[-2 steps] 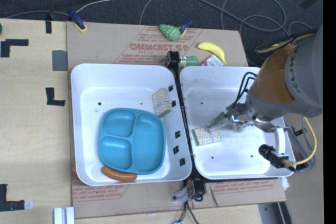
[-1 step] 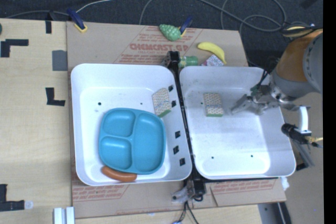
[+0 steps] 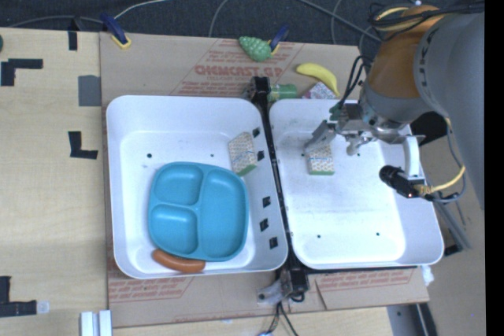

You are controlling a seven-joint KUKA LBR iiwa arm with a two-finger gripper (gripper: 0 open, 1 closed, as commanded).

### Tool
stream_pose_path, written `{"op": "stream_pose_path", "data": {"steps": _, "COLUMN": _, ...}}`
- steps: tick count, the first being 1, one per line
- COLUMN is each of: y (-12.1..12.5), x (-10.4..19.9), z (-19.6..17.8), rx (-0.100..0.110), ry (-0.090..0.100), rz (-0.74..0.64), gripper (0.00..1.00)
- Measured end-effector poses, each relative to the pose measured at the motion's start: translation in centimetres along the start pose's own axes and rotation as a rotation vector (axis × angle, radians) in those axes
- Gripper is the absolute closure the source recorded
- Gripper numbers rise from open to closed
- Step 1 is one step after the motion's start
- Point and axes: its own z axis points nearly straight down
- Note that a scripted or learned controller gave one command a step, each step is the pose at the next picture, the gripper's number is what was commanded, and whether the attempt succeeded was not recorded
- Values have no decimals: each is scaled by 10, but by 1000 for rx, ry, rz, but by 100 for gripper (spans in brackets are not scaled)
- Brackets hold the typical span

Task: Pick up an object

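The jaws (image 3: pixel 327 139) hang in the upper part of the right bin (image 3: pixel 354 240), right of the frame's centre; whether they are spread or pressed together I cannot tell. Just below them lies a small patterned sponge (image 3: pixel 320 162), probably the chosen object, since the arm reaches over it. A similar sponge (image 3: pixel 242 151) rests in the left bin (image 3: pixel 130 169), beside a blue divided plate (image 3: pixel 197 210) and a sausage (image 3: pixel 178 261). The cardboard (image 3: pixel 213 71) under the bins, on the counter, carries red print that reads partly "CHEMCAST".
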Motion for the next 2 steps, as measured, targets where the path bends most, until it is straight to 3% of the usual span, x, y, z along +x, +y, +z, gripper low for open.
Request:
{"op": "stream_pose_path", "data": {"steps": 1, "y": 3, "x": 4, "z": 74, "rx": -2, "ry": -2, "rz": 1, "gripper": 0}}
{"op": "stream_pose_path", "data": {"steps": 2, "y": 3, "x": 4, "z": 65, "rx": -3, "ry": -4, "rz": 0, "gripper": 100}}
